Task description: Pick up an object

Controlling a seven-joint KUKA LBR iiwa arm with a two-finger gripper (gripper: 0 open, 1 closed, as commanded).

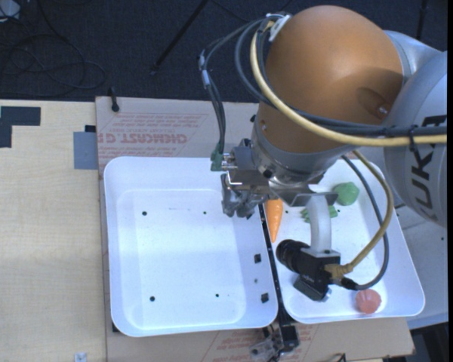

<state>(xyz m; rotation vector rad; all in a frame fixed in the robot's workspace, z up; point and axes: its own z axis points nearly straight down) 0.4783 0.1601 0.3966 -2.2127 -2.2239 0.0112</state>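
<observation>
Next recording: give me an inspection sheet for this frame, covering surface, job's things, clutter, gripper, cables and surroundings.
Surface: two shallow white plastic bins, left bin and right bin, side by side on brown cardboard.
Job's things: orange carrot-shaped toy, green rounded toy, pink round toy, all in the right bin.
Clutter: nothing seen.
Gripper: metal gripper over the bins' divide; opening hidden.
Cables: yellow and black hoses loop around the wrist.
Surroundings: dark floor with wires.

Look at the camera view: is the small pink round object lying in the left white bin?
No. The small pink round object lies in the near corner of the right white bin, not the left white bin.
</observation>
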